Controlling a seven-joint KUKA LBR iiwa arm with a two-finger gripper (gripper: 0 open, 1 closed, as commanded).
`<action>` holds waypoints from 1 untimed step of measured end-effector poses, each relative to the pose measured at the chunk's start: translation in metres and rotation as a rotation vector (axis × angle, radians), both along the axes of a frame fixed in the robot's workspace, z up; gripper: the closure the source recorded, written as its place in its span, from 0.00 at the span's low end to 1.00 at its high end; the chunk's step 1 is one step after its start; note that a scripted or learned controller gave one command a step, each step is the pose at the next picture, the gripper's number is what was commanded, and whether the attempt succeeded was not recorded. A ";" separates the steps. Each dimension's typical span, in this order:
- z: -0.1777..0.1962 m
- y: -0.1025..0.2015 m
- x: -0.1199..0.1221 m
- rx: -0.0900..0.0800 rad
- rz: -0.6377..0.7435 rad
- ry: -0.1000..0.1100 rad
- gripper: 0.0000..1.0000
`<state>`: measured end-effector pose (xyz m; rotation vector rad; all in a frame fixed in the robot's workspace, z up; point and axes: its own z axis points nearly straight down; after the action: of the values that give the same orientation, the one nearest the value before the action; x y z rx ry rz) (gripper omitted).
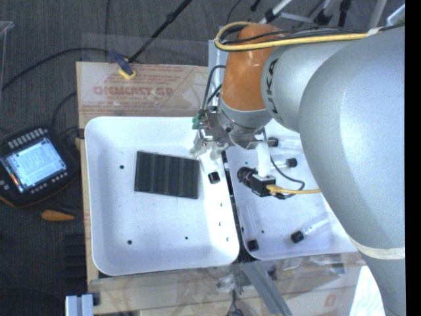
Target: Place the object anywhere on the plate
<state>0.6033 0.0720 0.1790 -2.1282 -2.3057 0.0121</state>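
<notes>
The grey arm (348, 117) w/ orange band fills the upper right of the view, reaching down over the seam between the two bins. Left bin (112, 242) carries a dark ribbed rectangular plate (167, 175), lying flat near its centre, slightly toward the back edge. Right bin (276, 242) is mostly covered by the arm; a clear tube-like item w/ dark cap (309, 230) lies near its front edge. Gripper (212, 151) hangs at the left bin's right edge, just beside the plate's right end; can't tell its opening or whether it holds anything. A handheld control pendant (34, 165) lies on the floor left of the bench.
</notes>
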 end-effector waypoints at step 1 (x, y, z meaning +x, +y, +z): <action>0.014 0.062 0.065 -0.001 0.122 -0.002 1.00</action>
<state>0.6681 0.1339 0.1929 -1.9862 -2.4330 0.0117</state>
